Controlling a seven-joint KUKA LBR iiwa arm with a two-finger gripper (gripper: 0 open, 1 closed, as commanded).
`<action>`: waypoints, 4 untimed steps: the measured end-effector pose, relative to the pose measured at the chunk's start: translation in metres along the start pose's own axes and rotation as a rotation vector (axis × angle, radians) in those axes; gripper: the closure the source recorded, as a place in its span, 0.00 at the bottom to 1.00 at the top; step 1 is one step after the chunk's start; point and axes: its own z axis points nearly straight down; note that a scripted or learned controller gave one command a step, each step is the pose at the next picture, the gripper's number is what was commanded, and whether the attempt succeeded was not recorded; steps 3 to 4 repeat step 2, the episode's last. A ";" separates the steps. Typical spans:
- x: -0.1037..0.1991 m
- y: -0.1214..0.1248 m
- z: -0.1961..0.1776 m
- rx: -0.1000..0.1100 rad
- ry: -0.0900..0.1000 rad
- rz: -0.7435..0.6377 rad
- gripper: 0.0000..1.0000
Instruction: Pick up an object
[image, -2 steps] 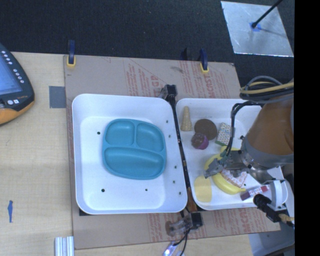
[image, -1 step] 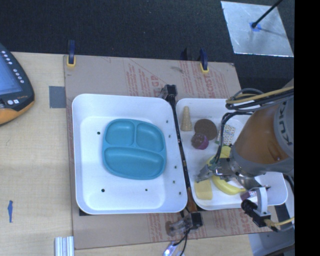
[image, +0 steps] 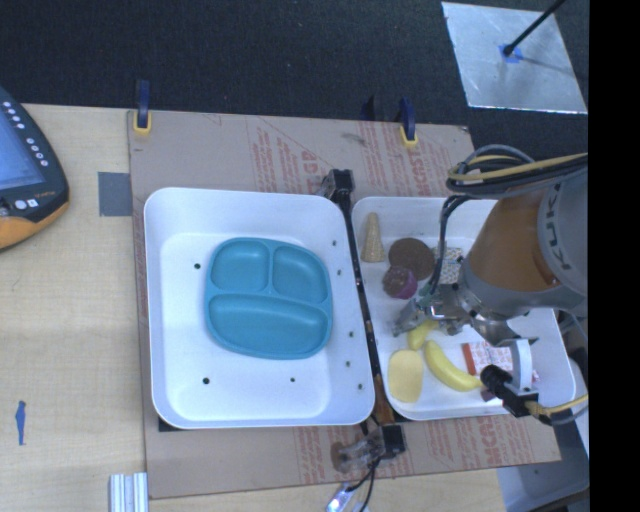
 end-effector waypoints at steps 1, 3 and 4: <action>-0.001 -0.003 -0.010 0.006 0.001 -0.002 1.00; 0.089 0.004 -0.104 -0.003 0.003 -0.006 1.00; 0.089 0.004 -0.104 -0.003 0.003 -0.006 1.00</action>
